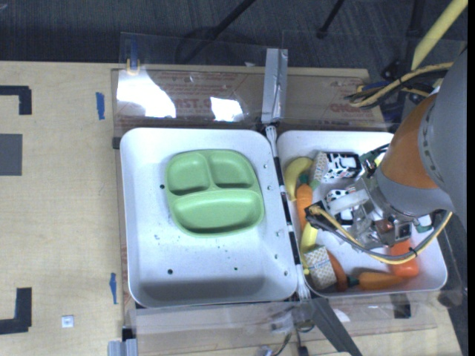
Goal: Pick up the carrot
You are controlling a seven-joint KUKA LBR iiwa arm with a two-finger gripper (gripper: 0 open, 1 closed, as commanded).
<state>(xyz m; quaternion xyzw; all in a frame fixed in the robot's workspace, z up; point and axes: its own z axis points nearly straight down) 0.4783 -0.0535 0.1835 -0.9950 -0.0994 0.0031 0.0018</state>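
So on my feed, the left bin (pixel 141 258) has just a green divided plate (pixel 214 190) sitting in its upper middle, three compartments, nothing on it that I can see. Moving over the divider into the right bin (pixel 438 273), it's a jumble: a yellow banana (pixel 297 172) at the top left corner, a small orange piece (pixel 304 196) just below it, another yellow bit (pixel 309 236) under that, and a black-and-white patterned thing (pixel 338 163) near the top. The carrot (pixel 380 279) lies flat along the bin's bottom edge, pointing left-right, with a patterned block (pixel 320 267) near its left end. The gripper (pixel 364 225) is down in the middle of that bin, just above the carrot, wrapped in yellow cable (pixel 371 254). Can't tell from here how it's set or whether it has anything. The grey arm with its orange band (pixel 408 158) comes in from the right.
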